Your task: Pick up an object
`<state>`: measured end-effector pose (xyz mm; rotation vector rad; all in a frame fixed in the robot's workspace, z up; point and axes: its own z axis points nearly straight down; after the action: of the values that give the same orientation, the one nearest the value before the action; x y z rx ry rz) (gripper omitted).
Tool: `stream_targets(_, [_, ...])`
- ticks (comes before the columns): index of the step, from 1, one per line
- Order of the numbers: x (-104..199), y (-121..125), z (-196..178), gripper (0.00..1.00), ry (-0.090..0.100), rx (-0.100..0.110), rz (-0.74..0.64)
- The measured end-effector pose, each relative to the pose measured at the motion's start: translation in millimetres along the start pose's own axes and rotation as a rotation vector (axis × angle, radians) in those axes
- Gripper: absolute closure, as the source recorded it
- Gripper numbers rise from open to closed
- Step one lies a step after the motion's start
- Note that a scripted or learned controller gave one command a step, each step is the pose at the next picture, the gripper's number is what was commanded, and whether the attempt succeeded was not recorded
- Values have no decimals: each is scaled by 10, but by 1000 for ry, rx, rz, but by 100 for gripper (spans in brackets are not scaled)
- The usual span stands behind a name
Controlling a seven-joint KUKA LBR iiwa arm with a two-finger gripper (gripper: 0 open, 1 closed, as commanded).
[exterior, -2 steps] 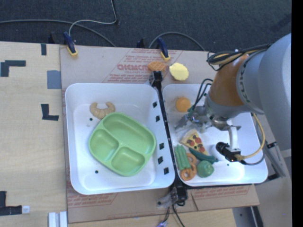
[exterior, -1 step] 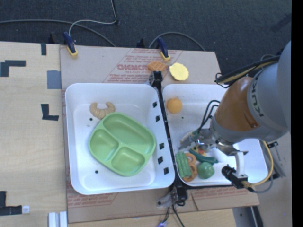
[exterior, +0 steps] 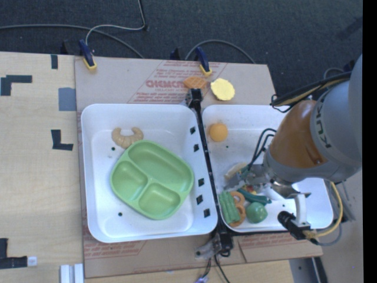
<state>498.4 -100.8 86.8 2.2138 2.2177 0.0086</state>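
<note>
The gripper [exterior: 254,184] is low in the right bin [exterior: 259,114], over the toy pile [exterior: 241,204] at its near-left corner, probably to grab one, though its wrist hides the jaws, so I cannot tell their state.

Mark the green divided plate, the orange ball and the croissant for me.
green divided plate [exterior: 152,180]: camera view, middle ridge.
orange ball [exterior: 218,132]: camera view, its centre.
croissant [exterior: 127,137]: camera view, middle of its curve.

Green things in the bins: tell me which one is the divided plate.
It is the big light-green plate in the left bin, flat with three compartments. The other green things are small and lie crowded in the right bin by the arm.
</note>
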Motion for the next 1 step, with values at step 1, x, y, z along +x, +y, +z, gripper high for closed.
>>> stream_targets(1, [62, 207, 10, 0, 1, 9, 2])
